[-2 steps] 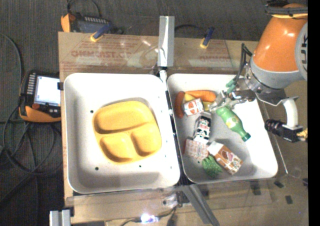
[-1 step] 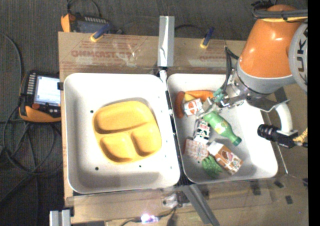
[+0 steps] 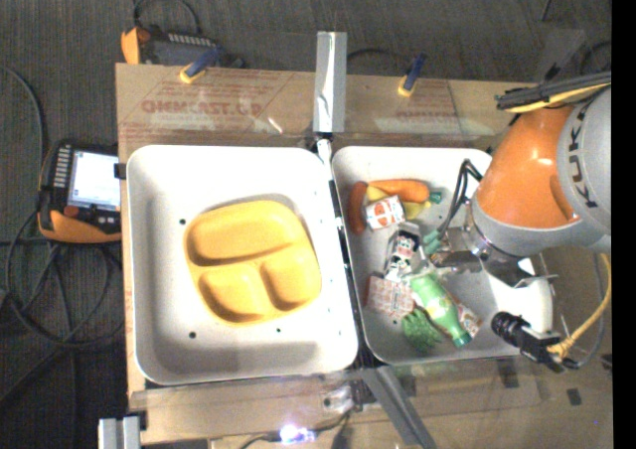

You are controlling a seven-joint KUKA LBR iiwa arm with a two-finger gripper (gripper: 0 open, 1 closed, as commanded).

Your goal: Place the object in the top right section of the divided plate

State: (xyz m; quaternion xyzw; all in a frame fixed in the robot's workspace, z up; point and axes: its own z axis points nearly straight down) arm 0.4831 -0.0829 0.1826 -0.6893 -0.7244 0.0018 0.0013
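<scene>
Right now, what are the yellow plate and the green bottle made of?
The yellow divided plate looks like matte molded plastic: one even color, soft rounded ridges. The green bottle seems glossy plastic, with light glinting off it, though glass can't be ruled out.

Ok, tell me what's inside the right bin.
The right bin holds a carrot, a green bottle, small packets and the gripper. The arm covers its right side.

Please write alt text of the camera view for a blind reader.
The grey and orange arm reaches over the right bin, which holds a green bottle and other small items. A yellow divided plate lies in the left bin.
</scene>
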